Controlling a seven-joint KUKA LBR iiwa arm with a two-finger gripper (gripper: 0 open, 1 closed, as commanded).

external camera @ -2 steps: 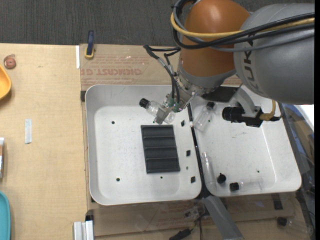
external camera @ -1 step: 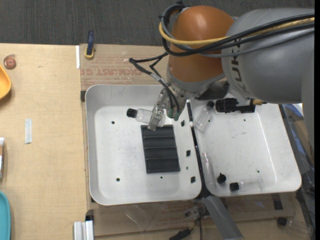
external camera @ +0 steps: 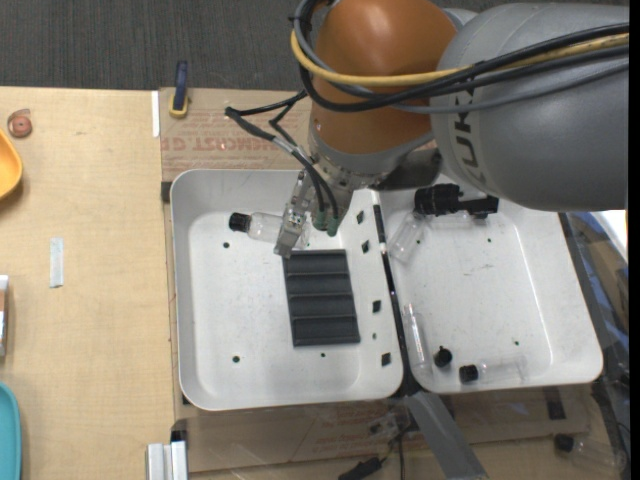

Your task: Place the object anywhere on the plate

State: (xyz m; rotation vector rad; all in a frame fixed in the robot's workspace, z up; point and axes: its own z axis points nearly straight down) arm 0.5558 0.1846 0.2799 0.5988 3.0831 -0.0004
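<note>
Bright, even overhead light; soft shadows; sharp focus

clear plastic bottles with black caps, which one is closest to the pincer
The clear plastic bottle with a black cap in the left white bin, lying just left of the pincer; the others lie in the right white bin.

Grey arm (external camera: 540, 98) with orange band (external camera: 385, 63), yellow and black cables (external camera: 330, 58).

The bench (external camera: 80, 308) bears two white bins, left (external camera: 200, 368) and right (external camera: 570, 318), touching side by side, beside a brown cardboard sheet (external camera: 230, 133).
</note>
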